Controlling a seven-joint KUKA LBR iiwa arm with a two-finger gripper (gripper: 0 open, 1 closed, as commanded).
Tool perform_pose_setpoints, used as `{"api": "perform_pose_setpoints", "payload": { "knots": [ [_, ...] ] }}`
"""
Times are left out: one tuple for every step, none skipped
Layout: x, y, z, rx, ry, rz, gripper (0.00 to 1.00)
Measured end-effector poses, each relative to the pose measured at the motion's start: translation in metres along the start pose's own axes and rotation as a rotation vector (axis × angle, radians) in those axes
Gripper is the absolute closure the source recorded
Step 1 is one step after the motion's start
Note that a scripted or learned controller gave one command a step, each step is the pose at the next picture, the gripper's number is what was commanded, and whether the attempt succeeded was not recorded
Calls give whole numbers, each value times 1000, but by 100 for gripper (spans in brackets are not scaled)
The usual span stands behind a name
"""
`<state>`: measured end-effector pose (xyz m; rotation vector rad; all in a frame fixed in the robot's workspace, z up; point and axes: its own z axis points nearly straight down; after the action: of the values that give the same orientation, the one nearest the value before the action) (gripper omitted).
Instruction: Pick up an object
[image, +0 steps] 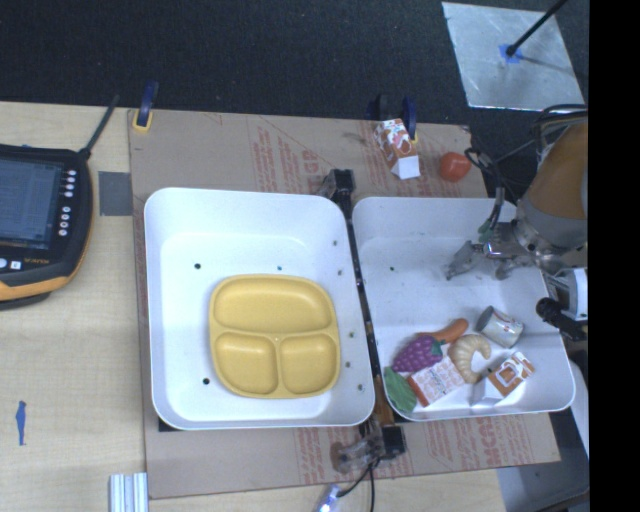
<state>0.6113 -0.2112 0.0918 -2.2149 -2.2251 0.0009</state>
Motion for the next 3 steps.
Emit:
{"api": "perform_pose_setpoints", "payload": {
  "knots": [
    [-1, -126, -19, 4, -1, 1, 0],
    [8, -55, 0, 1, -1, -3, 0],
    [-1, 34, -1, -1, -1, 0, 0]
  ]
}}
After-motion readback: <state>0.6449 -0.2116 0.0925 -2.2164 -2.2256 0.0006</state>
